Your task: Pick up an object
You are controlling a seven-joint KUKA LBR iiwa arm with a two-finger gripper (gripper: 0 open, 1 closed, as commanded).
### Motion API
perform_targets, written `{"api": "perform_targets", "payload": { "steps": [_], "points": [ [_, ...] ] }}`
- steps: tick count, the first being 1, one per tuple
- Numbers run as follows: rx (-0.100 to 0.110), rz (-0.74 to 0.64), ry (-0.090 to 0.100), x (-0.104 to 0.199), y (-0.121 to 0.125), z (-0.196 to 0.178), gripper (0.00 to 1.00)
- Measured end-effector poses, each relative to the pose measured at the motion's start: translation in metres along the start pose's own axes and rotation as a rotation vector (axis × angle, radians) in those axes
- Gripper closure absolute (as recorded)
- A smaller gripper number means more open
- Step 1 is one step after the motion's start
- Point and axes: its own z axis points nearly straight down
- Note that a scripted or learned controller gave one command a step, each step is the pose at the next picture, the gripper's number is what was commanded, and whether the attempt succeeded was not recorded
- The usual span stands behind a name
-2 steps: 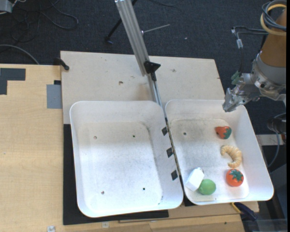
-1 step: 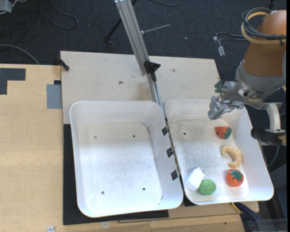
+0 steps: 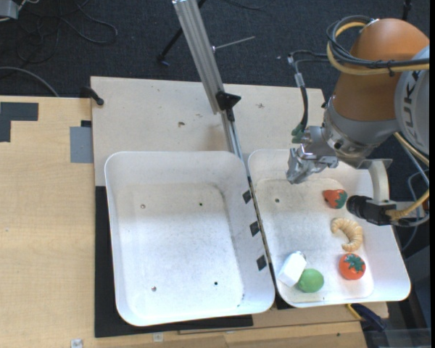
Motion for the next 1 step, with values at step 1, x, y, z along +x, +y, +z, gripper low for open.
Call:
{"api": "perform_targets", "payload": {
  "steps": [1],
  "points": [
    [0.002, 0.001, 0.000, 0.0431, -0.0099, 0.0235, 1.00]
  ]
}}
